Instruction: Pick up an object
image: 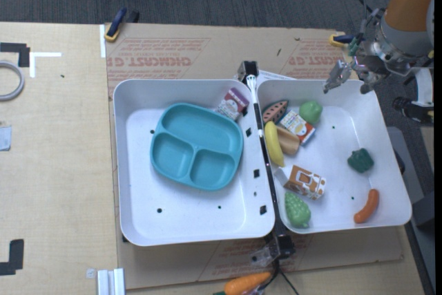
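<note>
My gripper (pixel 351 79) hangs over the far rim of the right bin (pixel 387 148), open, with nothing between its fingers. Below it in that bin lie a green round fruit (pixel 311 110), a small white carton (pixel 297 124), a banana (pixel 273 143), a bread roll (pixel 288 144), a dark red-edged piece (pixel 275 109), an orange-and-white carton (pixel 306 182), a bumpy green item (pixel 297 209), a dark green broccoli (pixel 360 160) and an orange sausage (pixel 367 206). None of them touches the gripper.
The left bin (pixel 138 204) holds a teal divided plate (pixel 197 146) and a small packet (pixel 233 103) at its far right corner. An orange carrot (pixel 245 283) lies on the cardboard in front of the bins. A blue-and-yellow clamp (pixel 116 23) sits at the back left.
</note>
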Robot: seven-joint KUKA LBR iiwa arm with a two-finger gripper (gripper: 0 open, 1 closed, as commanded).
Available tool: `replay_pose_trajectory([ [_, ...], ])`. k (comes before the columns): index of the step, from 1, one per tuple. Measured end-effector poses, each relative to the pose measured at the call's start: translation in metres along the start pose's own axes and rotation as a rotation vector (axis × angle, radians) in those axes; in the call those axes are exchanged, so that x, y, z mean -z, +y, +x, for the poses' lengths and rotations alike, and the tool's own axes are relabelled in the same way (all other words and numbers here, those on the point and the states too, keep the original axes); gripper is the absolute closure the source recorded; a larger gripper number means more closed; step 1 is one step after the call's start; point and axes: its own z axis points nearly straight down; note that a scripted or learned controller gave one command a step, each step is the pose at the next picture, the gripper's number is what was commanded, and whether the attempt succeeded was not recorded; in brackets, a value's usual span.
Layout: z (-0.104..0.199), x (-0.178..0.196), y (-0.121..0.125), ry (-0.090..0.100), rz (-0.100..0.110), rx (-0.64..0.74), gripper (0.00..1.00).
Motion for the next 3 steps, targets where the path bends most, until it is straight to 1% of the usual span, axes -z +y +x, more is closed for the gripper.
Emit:
replay_pose_trajectory([
  [1,0.053,-0.129,-0.028,0.000,-0.001,0.019,0.00],
  [2,0.052,-0.118,-0.027,-0.001,-0.002,0.015,1.00],
  [3,0.100,-0.029,-0.048,0.000,0.000,-0.292,1.00],
])
